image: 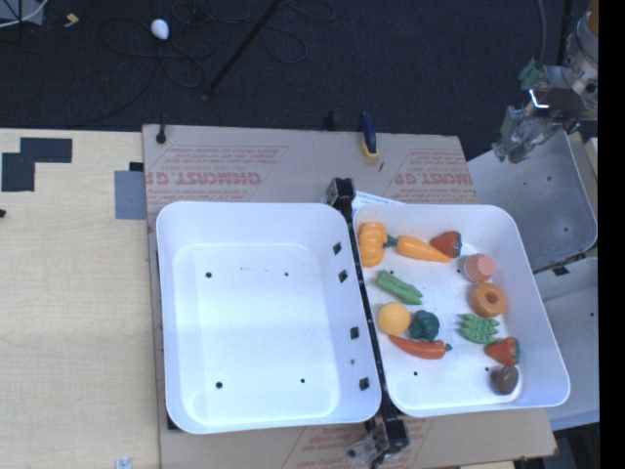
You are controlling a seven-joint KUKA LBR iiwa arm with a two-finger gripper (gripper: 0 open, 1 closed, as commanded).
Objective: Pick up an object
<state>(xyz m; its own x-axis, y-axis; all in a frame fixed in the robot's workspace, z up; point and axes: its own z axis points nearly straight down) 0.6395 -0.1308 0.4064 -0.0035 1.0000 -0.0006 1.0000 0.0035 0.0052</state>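
Note:
The right bin holds several toy foods. Along its far side lie an orange pumpkin, a carrot and a red pepper. A pink round piece and a donut sit on the right. A green pod, a yellow lemon, a dark green broccoli and a red chili lie near the middle. My gripper hangs at the upper right, beyond the bin's far right corner and apart from every toy.
The left bin stands beside the right one, joined by a black divider. A green leaf piece, a red strawberry and a brown piece lie at the near right. A grey plate is under the arm.

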